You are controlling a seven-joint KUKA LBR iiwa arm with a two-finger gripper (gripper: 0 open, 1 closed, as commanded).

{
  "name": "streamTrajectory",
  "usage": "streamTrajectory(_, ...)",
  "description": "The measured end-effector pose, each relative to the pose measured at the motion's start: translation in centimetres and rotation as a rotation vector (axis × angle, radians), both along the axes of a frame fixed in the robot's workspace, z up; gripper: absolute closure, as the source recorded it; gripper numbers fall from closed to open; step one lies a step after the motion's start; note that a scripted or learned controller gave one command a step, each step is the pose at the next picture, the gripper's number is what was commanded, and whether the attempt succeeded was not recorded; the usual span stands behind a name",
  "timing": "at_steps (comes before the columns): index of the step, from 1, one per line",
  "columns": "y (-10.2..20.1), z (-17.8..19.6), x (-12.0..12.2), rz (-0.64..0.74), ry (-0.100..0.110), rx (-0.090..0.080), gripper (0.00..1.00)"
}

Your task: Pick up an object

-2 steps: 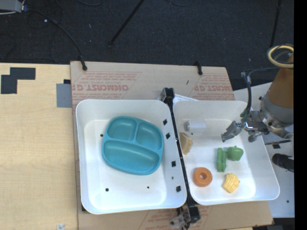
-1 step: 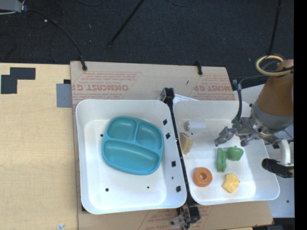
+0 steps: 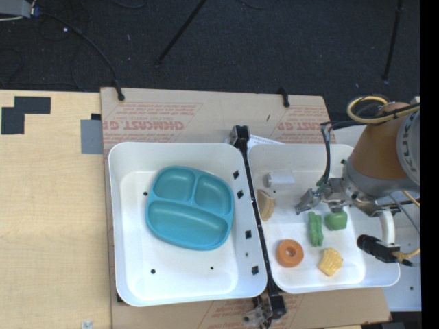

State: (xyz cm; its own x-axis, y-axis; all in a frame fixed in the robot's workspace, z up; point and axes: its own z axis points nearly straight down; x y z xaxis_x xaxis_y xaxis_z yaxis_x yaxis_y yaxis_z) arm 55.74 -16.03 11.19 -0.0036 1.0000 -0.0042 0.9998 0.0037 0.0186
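Reaching in from the right, over the right-hand bin [image 3: 274, 164], with the gripper [image 3: 310, 201] low above the bin floor, near the middle. Grey fingers slanting down and to the left, tips just above the top end of the green cylinder [image 3: 315, 229]. Jaws: cannot tell how far apart (too small and blurred at the tips), and nothing seen clamped between them.

Taking that green cylinder as the mark: lying roughly upright on the bin floor, apart from the fingers as far as can be judged. Green block [image 3: 336, 220] just to its right, close against the wrist. Orange ring [image 3: 290, 252] below and to its left, flat on the floor. Yellow corn piece [image 3: 330, 261] below and to its right. Tan wedge [image 3: 265, 205] well to its left, against the divider. Small white-grey block [image 3: 279, 179] above and to its left.

Far to its left, in the other bin [image 3: 130, 252]: teal divided plate [image 3: 190, 208], sitting flat.
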Motion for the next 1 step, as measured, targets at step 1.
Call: streamTrajectory(1,-0.03,0.46,-0.67,-0.005,0.023,0.005,1.00)
